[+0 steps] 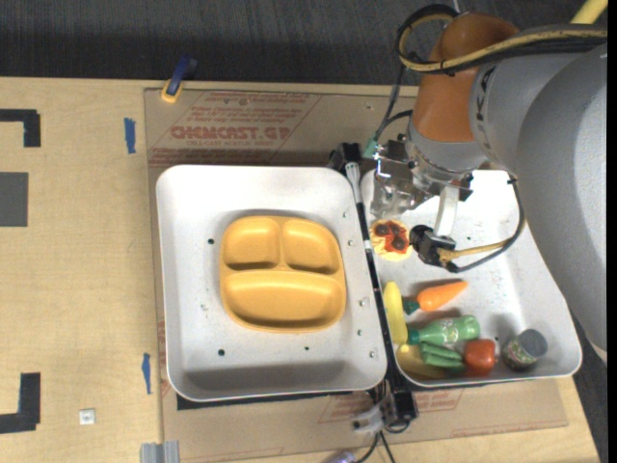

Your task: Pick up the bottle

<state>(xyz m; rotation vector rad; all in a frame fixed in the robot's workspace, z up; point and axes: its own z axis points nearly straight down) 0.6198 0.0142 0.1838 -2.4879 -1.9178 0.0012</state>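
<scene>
The green bottle (447, 333) lies on its side near the front of the right bin (540, 258), between a yellow banana (393, 309) and a red tomato (480, 356). My gripper (415, 212) hangs over the back left corner of that bin, well behind the bottle and apart from it. Its fingers stand open with nothing between them. A small orange and red toy (390, 238) lies just below the gripper.
An orange carrot (442, 294) lies just behind the bottle, and a dark can (524, 349) sits at the front right. A green item (440, 358) rests in front of the bottle. The left bin (183, 258) holds a yellow divided plate (282, 269).
</scene>
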